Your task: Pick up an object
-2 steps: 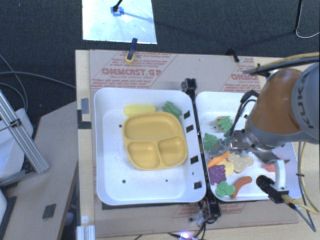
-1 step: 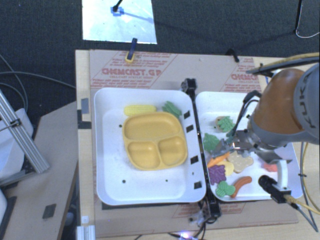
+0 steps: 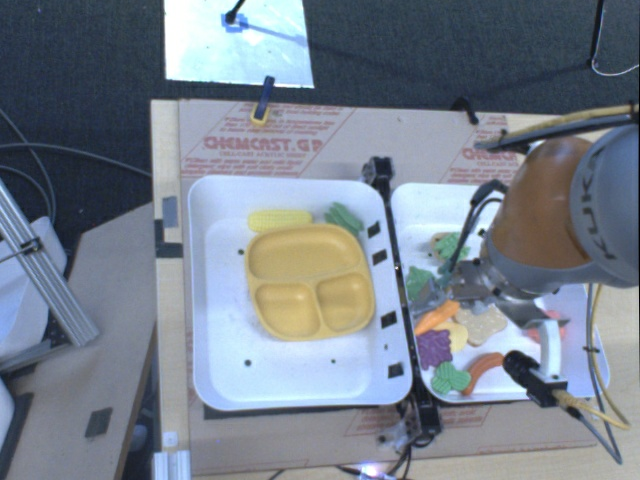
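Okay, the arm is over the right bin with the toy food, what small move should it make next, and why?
Probably lower straight down a little: the gripper hangs just above the orange carrot in the right bin, and nothing shows in its grasp yet.

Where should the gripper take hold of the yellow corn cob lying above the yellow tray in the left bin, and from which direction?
Probably across the middle of the corn cob, coming straight down from above. It lies flat and long, running left to right, so the fingers would best close across its narrow width. Its lower side sits against the yellow divided tray, leaving little room there, so a slight bias toward the cob's left half may help.
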Controlling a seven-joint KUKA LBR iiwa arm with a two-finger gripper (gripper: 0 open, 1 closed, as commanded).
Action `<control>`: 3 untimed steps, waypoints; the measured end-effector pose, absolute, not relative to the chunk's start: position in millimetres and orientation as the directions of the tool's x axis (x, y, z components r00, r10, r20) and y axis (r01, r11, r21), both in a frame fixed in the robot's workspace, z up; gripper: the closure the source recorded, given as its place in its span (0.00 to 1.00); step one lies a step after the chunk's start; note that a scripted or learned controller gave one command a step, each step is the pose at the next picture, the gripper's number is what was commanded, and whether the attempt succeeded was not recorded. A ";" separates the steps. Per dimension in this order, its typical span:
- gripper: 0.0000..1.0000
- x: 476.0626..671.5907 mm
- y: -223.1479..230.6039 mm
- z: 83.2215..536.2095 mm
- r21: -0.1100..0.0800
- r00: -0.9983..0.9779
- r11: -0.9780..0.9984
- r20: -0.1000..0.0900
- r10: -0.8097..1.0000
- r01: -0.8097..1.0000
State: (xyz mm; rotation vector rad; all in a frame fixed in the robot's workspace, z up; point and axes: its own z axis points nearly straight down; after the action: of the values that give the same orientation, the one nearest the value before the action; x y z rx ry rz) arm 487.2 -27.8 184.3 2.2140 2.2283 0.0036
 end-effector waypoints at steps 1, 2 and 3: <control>0.00 487.3 -2.4 184.4 0.003 -0.008 0.008 0.002 1.000 1.000; 0.00 499.4 71.7 143.6 0.016 0.014 -0.014 -0.018 1.000 1.000; 0.00 501.7 74.5 137.1 0.020 0.021 -0.020 -0.027 0.999 1.000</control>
State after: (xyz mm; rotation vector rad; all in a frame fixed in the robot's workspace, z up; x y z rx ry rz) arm 501.7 74.5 137.1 2.2206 2.1755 -0.0088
